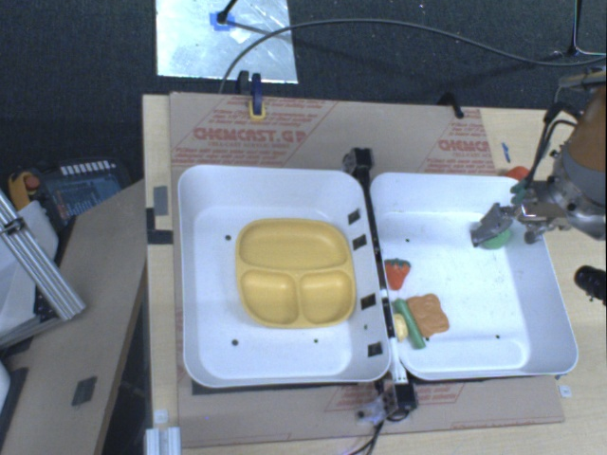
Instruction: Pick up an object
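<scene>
Nearest, along the front of the tabletop, sit two white bins: the left bin holds a yellow tray, the right bin the toys. Over that bin's upper right hangs the arm, its claw closed on a green piece. Down by the divider lie toast, a strawberry and a green stick.
</scene>
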Robot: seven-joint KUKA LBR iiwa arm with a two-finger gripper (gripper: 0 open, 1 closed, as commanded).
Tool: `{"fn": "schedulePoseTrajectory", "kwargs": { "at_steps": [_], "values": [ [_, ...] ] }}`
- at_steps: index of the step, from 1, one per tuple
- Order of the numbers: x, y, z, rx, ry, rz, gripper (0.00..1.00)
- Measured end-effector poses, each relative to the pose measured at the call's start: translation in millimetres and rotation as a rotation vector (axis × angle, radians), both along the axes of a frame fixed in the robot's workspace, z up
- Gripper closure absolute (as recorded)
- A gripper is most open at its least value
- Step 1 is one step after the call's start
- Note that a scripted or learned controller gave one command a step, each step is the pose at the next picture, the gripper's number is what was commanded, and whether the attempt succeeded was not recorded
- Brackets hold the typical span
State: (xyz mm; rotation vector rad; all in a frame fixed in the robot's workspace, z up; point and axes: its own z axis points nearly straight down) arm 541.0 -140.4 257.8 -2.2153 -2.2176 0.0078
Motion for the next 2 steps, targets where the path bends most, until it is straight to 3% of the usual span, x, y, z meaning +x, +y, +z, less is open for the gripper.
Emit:
{"fn": "schedulePoseTrajectory", "kwargs": {
  "at_steps": [1, 2],
  "values": [
    [2.0, 0.2, 4.9, -0.002, -0.010, 0.002, 0.00],
    [0.1, -2.4, -37.3, -0.001, -0.007, 0.000, 0.00]
  ]
}}
